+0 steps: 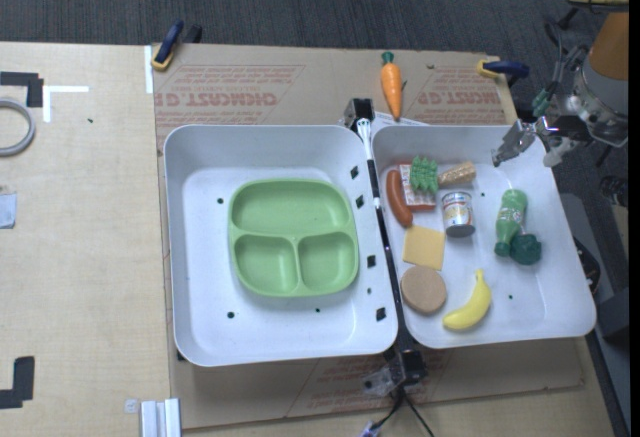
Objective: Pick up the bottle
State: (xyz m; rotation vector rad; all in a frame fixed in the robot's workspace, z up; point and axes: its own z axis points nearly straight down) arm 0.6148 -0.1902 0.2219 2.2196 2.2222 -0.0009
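The arm reached in from the right, its gripper (531, 139) spread open and empty above the right bin's (560, 315) far edge. The green bottle (511, 214) lay below it, beside the broccoli (524, 248).

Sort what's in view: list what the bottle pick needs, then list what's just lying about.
Needed:
green bottle in the right bin
gripper

Lying about:
banana
can
cheese slice
sausage
broccoli
carrot
green divided plate
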